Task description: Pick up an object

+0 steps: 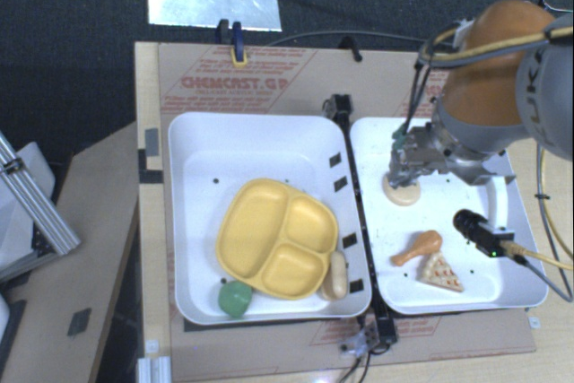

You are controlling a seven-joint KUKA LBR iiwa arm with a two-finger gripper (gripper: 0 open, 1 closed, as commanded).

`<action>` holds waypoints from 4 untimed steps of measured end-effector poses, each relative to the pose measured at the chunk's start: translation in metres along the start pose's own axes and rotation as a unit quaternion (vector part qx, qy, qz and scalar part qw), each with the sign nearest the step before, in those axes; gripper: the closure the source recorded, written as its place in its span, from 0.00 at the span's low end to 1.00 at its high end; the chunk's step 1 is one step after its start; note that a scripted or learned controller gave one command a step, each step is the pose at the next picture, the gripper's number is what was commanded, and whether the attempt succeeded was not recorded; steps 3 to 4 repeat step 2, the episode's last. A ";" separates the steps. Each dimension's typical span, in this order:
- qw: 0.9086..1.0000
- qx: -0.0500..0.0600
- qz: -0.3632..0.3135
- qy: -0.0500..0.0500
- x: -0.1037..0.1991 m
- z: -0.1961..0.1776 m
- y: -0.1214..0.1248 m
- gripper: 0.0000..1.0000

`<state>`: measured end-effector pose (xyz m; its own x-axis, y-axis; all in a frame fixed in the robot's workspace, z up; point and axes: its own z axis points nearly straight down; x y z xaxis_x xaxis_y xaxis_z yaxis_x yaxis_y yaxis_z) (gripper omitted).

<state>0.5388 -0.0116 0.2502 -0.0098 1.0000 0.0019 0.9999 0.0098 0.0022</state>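
My gripper [403,178] hangs low over the right bin [377,139], directly above a pale round cookie-like disc [403,192] that lies on the bin floor. The fingertips reach down to the disc's top edge. Further front in the same bin lie a tan drumstick [418,248] and a pizza slice [441,272]. In the left bin [197,148] rests a yellow divided plate [276,237], with a green ball [236,298] at its front left corner and a beige bread roll [336,274] at its front right.
A black divider strip [354,202] runs between the two bins. The arm's grey and orange body [502,76] looms over the right bin's far right part. A clamp [236,40] sits at the bench's back edge.
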 end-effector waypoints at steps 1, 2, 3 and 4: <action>1.000 0.000 0.000 0.000 0.045 0.004 0.007 1.00; 1.000 0.000 0.000 0.000 0.095 0.007 0.018 1.00; 1.000 0.000 0.000 0.000 0.095 0.007 0.018 1.00; 1.000 0.000 0.000 0.000 0.095 0.007 0.018 1.00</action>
